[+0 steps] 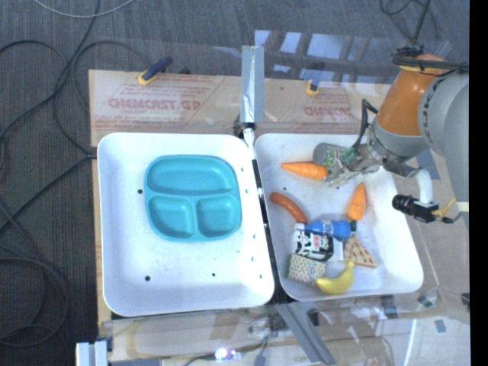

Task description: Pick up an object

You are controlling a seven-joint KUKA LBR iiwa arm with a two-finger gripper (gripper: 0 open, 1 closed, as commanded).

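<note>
My gripper (345, 171) is low in the back of the right bin (404, 269), at the end of the grey arm with the orange band (404, 105). It sits right next to a small grey and green object (328, 156), with an orange carrot (305, 170) just to its left. A second carrot (357, 202) lies just in front of the gripper. Further forward are a red sausage (288, 207), a blue and white bottle with a cow print (320, 239), a patterned box (305, 268), a cracker-like wedge (360, 254) and a yellow banana (336, 281).
The left bin (122, 280) holds a blue divided plate (193, 197). A metal post (251, 82) stands behind the seam between the bins. A black fitting (415, 204) juts from the arm over the right bin's right side. Cables lie on the floor at left.
</note>
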